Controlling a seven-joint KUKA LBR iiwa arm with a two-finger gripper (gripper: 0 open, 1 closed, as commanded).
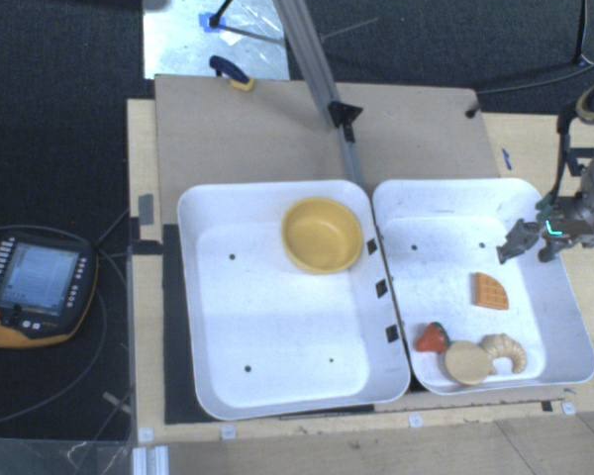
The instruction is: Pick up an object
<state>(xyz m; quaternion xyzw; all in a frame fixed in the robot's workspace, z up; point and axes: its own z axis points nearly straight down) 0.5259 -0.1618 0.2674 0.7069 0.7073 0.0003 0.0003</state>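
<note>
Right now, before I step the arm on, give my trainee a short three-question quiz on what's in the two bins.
1. True or false: the yellow bowl sits in the left bin.
2. Which item lies nearest the gripper?
A. orange waffle piece
B. strawberry
C. round tan disc
3. Fill in: the croissant touches the ____ in the right bin, at its near edge.

Key
1. True.
2. A; the waffle piece lies just below and left of the gripper, apart from it.
3. Round tan disc.
</note>
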